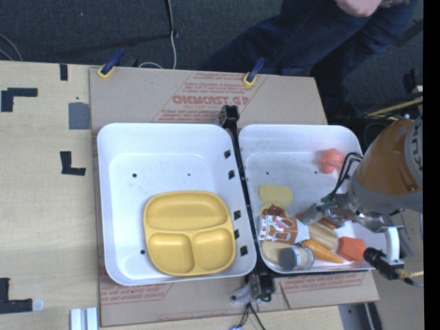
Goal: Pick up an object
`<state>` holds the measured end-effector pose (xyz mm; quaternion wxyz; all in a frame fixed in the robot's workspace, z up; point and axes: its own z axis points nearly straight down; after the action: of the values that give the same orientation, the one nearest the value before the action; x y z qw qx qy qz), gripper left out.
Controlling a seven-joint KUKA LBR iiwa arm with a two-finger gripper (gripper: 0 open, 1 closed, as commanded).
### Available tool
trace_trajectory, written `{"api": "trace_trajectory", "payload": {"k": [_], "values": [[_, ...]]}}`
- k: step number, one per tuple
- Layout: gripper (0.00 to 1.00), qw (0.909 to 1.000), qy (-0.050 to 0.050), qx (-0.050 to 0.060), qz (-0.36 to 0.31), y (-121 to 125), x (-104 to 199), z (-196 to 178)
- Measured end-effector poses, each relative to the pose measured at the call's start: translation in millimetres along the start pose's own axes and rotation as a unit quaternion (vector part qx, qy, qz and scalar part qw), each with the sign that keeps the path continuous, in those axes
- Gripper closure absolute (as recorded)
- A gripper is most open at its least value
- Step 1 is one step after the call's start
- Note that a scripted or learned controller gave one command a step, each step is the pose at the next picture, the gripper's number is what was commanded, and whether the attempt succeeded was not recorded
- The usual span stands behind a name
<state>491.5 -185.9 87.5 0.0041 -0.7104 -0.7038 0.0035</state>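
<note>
While "CHEMCAST GP" marks the cardboard [206,102], the tool's [328,210] state stays unclear.

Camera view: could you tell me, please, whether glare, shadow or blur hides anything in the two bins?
Camera view: lighting is even, no strong glare on the left bin; the yellow tray looks sharp; the arm shades and crowds the right bin's cluttered corner.

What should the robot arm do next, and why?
Probably lower a little and close on one item. The gripper hangs low over the right bin, right at the pile of small things: a carrot, a red block and a packet. Nothing shows between its fingers yet.
</note>
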Motion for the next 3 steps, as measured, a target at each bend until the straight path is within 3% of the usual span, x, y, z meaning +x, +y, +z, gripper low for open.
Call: {"api": "trace_trajectory", "payload": {"k": [1, 2, 3], "values": [[0.00, 1.0000, -0.001, -0.007, -0.006, 108.3, -8.5, 2.2], [0.00, 0.9999, 0.003, 0.009, -0.003, 153.0, -38.1, 4.8], [0.00, 1.0000, -0.001, -0.005, -0.006, 177.8, -23.8, 2.2]]}}
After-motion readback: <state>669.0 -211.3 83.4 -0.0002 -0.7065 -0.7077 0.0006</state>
